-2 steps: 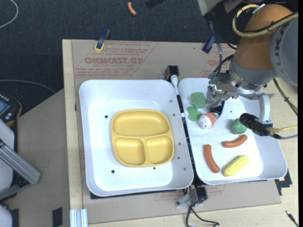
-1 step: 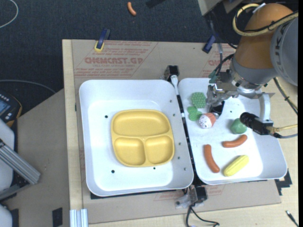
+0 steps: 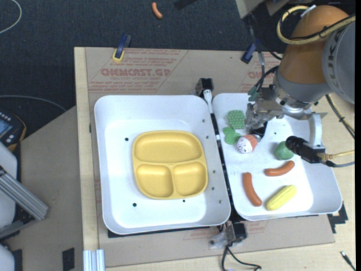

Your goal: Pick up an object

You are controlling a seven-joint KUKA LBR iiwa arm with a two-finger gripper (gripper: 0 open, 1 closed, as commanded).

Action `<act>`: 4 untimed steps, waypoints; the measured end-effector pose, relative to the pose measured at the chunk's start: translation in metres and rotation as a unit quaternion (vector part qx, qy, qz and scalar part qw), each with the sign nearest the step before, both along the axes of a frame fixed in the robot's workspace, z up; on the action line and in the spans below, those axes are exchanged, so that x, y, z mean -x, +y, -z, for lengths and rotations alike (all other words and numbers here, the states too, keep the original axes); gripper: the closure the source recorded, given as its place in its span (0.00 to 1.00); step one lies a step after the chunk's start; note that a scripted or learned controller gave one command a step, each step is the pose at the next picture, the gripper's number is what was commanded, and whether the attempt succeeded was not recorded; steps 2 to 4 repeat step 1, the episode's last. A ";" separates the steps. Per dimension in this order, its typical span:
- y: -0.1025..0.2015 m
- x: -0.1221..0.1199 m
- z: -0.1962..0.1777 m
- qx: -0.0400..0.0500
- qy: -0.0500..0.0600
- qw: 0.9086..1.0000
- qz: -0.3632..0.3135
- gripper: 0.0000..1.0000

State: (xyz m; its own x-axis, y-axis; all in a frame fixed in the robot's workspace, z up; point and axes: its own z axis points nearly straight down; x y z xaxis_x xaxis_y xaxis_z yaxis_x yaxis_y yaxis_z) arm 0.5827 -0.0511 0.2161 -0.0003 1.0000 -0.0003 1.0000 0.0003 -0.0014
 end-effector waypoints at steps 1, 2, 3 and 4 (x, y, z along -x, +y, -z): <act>-0.002 -0.010 -0.018 0.000 -0.003 1.000 0.000 1.00; -0.002 -0.010 -0.018 0.000 -0.003 1.000 0.000 1.00; -0.002 -0.010 -0.018 0.000 -0.003 1.000 0.000 1.00; -0.002 -0.010 -0.018 0.000 -0.003 1.000 0.000 1.00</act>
